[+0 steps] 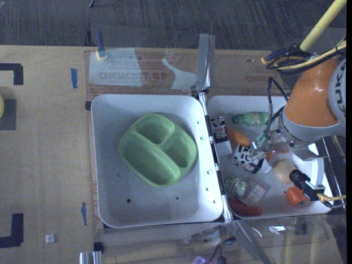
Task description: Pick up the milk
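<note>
Milk (242, 157): one cow-patterned carton, lying tilted at the middle of the right bin (221, 106), touching the gripper (258, 150).
Handling: likely light, stiff and boxy; best pinched across its flat sides.
Gripper: fingers' state cannot be told.
Second cow-patterned box (218, 127): one, upper left of that bin.
Bins: two.
Green plate (158, 148): one, left bin (104, 147).

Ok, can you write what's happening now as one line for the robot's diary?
arm: over right bin | gripper: beside milk | milk: lying in bin | green plate: left bin

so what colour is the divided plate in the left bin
Green, clear in the camera view: divided plate.
</note>
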